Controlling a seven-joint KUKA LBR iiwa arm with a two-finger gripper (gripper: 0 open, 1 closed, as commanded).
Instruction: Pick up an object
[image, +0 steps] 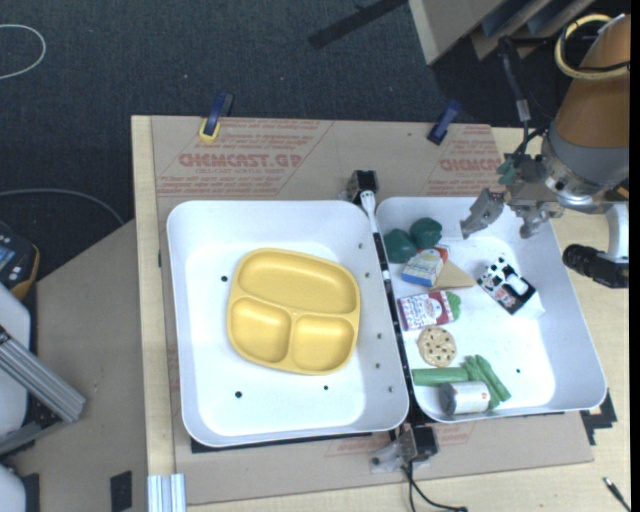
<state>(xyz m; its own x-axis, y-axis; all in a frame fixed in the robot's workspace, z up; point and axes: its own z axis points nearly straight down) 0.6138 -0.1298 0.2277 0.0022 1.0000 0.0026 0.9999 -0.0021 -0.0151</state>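
Taking the yellow divided tray (294, 310) as the landmark, it is lying flat in the middle of the left bin (200, 400), its two small compartments facing the near edge.

To the tray's right and nearest the camera, in the right bin (570, 370), a small can with a red label (465, 399) is lying on its side, touching a green stick-shaped item (445, 377) and a second green piece (494, 379) angled beside it. A little farther back, just right of the tray's near corner, a round cookie (437, 345) is sitting flat. Behind it a red and white packet (427, 308) is lying next to the rail between the bins. Farther right of the tray, well across the bin, a black and white object (505, 283) is resting alone on the white floor. Level with the tray's far edge, a small carton (424, 267) and a tan wedge (455, 277) are touching each other, and two dark green pieces (414, 236) are sitting behind them.

Farthest from the tray, the gripper (505, 218) is hovering above the right bin's far edge, its two fingers spread wide apart and holding nothing. The grey arm (590, 130) is reaching in from the right.
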